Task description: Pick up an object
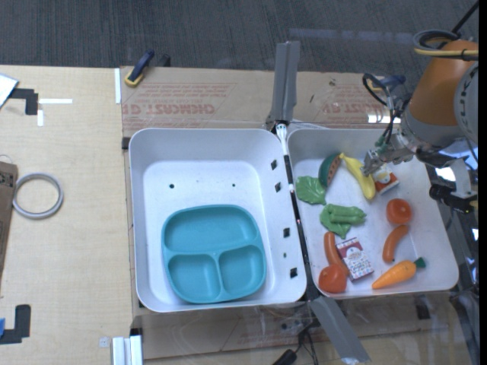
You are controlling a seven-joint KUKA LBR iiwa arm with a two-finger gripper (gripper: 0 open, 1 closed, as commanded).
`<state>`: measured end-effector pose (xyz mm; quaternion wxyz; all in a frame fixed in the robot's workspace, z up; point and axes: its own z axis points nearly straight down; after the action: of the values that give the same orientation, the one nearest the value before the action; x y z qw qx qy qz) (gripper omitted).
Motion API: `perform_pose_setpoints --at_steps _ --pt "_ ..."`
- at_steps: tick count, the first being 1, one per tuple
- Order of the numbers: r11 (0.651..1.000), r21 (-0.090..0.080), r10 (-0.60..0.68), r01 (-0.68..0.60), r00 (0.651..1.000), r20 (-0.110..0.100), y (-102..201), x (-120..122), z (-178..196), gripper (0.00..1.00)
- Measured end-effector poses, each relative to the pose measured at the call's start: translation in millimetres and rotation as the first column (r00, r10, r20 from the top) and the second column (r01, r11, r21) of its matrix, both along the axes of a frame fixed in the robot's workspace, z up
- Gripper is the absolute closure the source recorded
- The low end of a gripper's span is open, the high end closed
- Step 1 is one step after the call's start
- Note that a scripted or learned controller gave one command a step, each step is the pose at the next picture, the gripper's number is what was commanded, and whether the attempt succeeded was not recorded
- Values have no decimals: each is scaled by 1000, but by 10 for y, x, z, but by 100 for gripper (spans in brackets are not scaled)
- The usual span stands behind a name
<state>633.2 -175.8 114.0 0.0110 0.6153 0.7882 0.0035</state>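
Note:
My gripper (377,166) hangs low over the back of the right bin (445,280), just above the upper end of a yellow banana (359,176) and a small red and white item (385,182). Other toy food lies in this bin: a green and red piece (330,169), a green leafy piece (310,190), a green pepper-like piece (342,217), a red tomato (399,211), an orange sausage (393,242), a carrot (396,273), a red sausage (330,246), a second red tomato (332,279) and a small red box (355,258).
The left bin (144,204) holds a teal divided plate (214,252). A roll of tape (33,195) lies on the wooden bench at the far left. Cardboard lies behind both bins, with a blue and yellow tool (140,68) on it.

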Motion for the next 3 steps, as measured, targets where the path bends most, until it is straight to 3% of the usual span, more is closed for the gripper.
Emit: perform_pose_setpoints --at_steps 1,2,3 --pt "1000 0 0 0 1000 -1 2 -4 -6 0" --pt "990 6 -143 144 989 -20 -27 -190 369 0" --pt "1000 3 2 -2 1000 -9 105 10 -125 0"
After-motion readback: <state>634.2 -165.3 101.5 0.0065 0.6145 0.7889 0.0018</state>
